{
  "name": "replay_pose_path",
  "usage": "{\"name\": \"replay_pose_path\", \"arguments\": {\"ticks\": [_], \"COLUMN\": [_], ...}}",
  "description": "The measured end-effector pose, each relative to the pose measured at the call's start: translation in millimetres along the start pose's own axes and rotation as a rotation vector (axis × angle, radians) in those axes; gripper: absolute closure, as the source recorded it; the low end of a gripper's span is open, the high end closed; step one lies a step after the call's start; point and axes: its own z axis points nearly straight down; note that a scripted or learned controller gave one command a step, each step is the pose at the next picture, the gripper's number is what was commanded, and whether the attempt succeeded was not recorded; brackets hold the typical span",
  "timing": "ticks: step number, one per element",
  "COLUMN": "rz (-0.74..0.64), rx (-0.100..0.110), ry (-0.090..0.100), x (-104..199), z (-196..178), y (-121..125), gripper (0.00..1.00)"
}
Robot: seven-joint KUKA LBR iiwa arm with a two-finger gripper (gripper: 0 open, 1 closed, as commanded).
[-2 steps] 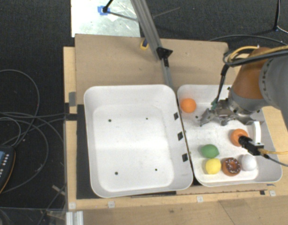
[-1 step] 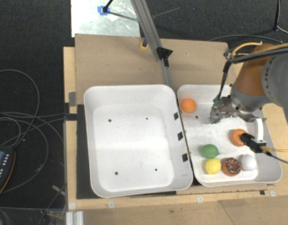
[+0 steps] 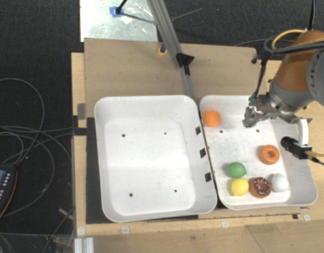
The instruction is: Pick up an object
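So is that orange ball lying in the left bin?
No, the orange ball lies in the right bin, near its top left corner, beside the divide between the two bins.

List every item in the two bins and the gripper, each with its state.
gripper: above right bin, holding nothing
orange ball: loose, far corner
orange ring: lying flat
green ball: resting
yellow ball: resting beside doughnut
chocolate doughnut: flat
white ball: resting

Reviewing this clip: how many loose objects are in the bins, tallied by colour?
Orange: 2, a ball and a ring
Green: 1, a ball
Yellow: 1, a ball
Brown: 1, a doughnut
White: 1, a ball
Total: 6, all in the right bin
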Motion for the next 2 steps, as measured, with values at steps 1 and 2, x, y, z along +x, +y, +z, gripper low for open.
{"name": "replay_pose_path", "arguments": {"ticks": [1,2], "rz": [-0.001,-0.001], "rx": [0.002,0.002], "ry": [0.000,0.001], "x": [-2,-2], "z": [-44,-84], "y": [3,5], "gripper": [1.00,1.00]}}
